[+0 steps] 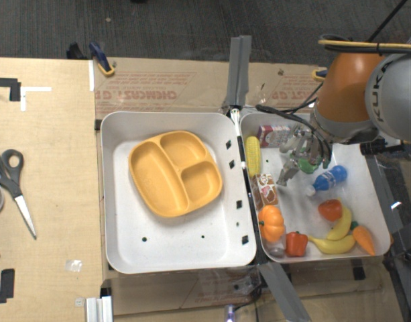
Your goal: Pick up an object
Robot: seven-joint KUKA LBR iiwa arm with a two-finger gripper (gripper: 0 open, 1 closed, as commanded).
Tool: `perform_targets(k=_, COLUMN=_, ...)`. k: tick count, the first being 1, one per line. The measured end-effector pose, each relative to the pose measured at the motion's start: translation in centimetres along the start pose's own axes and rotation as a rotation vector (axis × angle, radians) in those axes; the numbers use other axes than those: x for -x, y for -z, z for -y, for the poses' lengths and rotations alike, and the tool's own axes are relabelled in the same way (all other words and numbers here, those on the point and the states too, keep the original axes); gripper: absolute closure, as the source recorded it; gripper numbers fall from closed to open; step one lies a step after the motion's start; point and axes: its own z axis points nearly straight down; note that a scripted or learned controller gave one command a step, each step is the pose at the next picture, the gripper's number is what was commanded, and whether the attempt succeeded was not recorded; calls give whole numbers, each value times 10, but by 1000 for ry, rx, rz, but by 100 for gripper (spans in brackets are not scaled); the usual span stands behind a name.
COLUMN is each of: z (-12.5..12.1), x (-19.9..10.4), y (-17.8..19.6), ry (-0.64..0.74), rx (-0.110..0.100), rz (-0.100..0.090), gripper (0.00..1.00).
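The right bin (376, 193) holds several toy foods. A yellow corn cob (253, 154) lies along its left wall, with a brown packet (266, 190) and an orange pumpkin (271, 222) below it. A red pepper (296, 243), a banana (333, 237), a carrot (364, 240) and a red tomato (330, 210) sit near the front. A blue bottle (328, 178) lies mid-bin. A pink-and-white packet (275, 136) rests at the back. My gripper (300, 165) hangs low over the middle of this bin, between the packet and the blue bottle, just left of the bottle.
The left bin (118, 233) holds a yellow divided plate (175, 173). A grey divider bar (239, 79) stands between the bins at the back. Scissors (14, 186) lie on the bench at the far left. The arm's orange band (349, 86) looms over the right bin's back corner.
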Motion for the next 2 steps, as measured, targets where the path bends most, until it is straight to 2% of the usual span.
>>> perform_targets(k=1, z=56, x=-24, y=0, ry=49, rx=-1, rz=-2, gripper=0)
perform_targets(k=2, z=-2, x=-27, y=-1, ry=-131, rx=0, rz=-1, gripper=0)
